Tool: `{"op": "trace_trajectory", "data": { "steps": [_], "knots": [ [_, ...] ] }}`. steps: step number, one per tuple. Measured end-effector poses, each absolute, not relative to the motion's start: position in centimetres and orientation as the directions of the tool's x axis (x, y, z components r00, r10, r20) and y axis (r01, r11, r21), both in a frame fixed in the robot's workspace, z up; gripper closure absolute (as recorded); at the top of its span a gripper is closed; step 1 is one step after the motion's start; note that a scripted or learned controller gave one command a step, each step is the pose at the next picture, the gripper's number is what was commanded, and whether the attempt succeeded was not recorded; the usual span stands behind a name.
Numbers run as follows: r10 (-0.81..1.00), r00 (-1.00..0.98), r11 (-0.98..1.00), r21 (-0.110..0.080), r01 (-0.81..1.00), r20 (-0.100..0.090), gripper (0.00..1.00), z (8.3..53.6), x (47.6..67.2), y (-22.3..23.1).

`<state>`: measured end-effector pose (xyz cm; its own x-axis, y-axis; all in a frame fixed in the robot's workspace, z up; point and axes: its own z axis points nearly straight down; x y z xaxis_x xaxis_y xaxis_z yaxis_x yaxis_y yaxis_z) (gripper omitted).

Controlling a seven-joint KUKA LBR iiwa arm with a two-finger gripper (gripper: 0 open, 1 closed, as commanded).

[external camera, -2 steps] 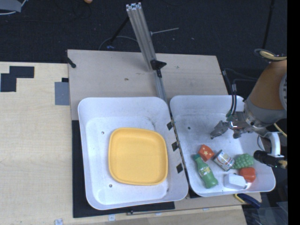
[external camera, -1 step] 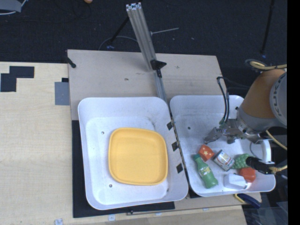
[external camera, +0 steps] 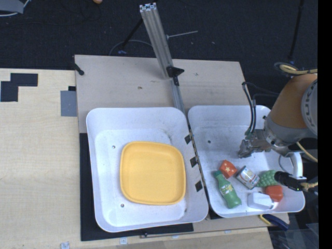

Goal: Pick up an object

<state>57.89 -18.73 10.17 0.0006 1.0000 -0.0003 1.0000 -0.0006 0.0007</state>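
A: Status on the pick?

B: Not done, by the look of it. The arm reaches in from the right over the right bin, and the end effector sits low over bare white floor near the bin's middle. Nothing visible in it. Can't tell if it's open or closed; too small and dark from this angle.

A: Where's the stuff it could grab?

B: All clustered in the right bin's near-right corner. Closest to the end effector: a small orange-red piece, just below and a bit left of it, apart from it, not touching. Next to that a little silver-ish packet, directly below the end effector. Green bottle lies on its side further toward the front edge. Then a green bumpy item, a red one and a white block near the front-right rim.

A: Left bin?

B: The left bin holds a yellow plate, flat, well apart from the arm. Both bins sit on the table.

A: So what's left?

B: Basically everything, imo: move over a target, descend, close, lift. Orange-red piece or packet are the nearest candidates; a short shift toward the front of the bin should reach them. Items are packed close, so a clean grip on one may be tricky.
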Motion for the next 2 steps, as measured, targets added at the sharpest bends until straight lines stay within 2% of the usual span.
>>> {"op": "trace_trajectory", "data": {
  "steps": [2],
  "knots": [
    [1.000, 0.000, 0.000, 0.004, 1.000, -0.001, 1.00, 21.5, 59.4, -19.5]
  ]
}}
